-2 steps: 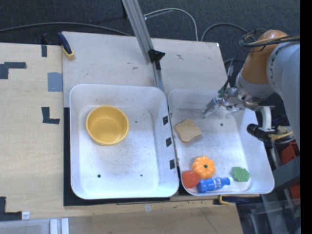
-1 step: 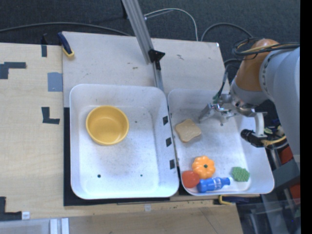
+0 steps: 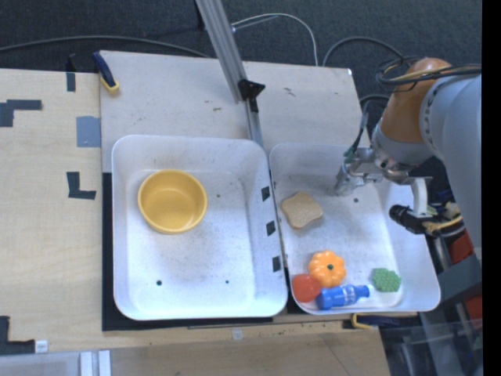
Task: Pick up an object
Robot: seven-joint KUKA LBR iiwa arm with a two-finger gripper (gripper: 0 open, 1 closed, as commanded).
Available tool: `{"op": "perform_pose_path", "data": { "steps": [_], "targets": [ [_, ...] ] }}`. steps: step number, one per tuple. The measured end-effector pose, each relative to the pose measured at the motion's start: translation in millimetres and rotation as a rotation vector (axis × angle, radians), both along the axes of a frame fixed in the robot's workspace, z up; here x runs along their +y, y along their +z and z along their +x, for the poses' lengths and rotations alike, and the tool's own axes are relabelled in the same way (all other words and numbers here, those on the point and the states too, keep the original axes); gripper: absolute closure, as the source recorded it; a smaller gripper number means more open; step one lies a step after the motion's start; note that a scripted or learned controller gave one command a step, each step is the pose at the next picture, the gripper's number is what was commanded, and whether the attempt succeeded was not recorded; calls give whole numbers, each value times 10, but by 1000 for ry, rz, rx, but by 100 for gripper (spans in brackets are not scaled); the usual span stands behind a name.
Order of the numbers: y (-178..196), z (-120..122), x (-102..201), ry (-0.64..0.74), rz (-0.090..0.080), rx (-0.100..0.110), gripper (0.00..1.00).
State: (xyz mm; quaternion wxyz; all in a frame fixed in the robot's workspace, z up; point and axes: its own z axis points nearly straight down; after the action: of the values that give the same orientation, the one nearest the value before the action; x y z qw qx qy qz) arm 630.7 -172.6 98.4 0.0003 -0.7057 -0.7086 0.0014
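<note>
Blue bottle [image 3: 342,295], lying on its side at the near edge of the right bin [image 3: 407,276]; just beside it to the left, touching or nearly so, a red rounded piece [image 3: 304,287]; directly behind both, an orange pumpkin [image 3: 327,266] with a green stem; to the right, slightly apart, a small green knobbly piece [image 3: 385,279]; farther back and toward the bin's left wall, a tan bread slice [image 3: 301,210], lying flat, well apart from the near cluster. Gripper [image 3: 345,183]: low over the far part of the right bin, pointing down and to the left, nothing seen between its tips; whether it is parted or closed cannot be told from this angle. Bread slice lies near the gripper, to its left and a little nearer the camera, not touching; all other items sit well apart from it toward the near edge. Left bin [image 3: 129,210]: holds a yellow bowl [image 3: 172,200], upright, in its far left part.
</note>
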Motion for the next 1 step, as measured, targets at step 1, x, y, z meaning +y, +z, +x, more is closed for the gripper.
{"op": "perform_pose_path", "data": {
  "steps": [1],
  "targets": [
    [587, 29, -84, -3, 0, -7, 100]
  ]
}}
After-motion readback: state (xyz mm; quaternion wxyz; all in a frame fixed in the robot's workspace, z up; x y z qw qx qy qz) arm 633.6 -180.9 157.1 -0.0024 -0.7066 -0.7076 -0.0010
